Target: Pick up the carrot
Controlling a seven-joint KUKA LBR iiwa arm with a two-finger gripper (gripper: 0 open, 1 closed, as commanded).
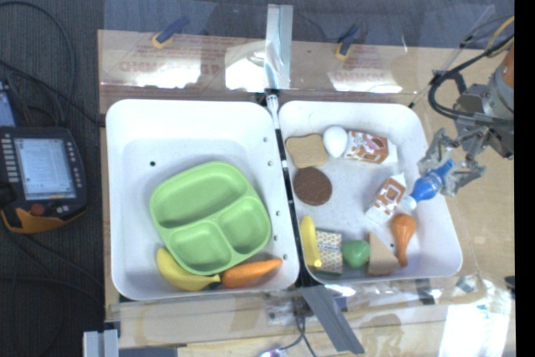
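The carrot [252, 272] is seen in the left bin [125, 146], at its front edge, lying flat and touching the green plate [211, 217] and the banana [184, 273]. It is orange, smooth and tapered, with the thin end pointed to the right. The claw [456, 159] is held over the right rim of the right bin [418, 121], well apart from the carrot. Nothing is seen between its fingers; how wide they stand cannot be told. A grasp could probably be spoiled by the near plate, the banana or the bin wall.

Bright, even overhead light — glare on the clear panels [175, 71], soft shadows, mild blur.
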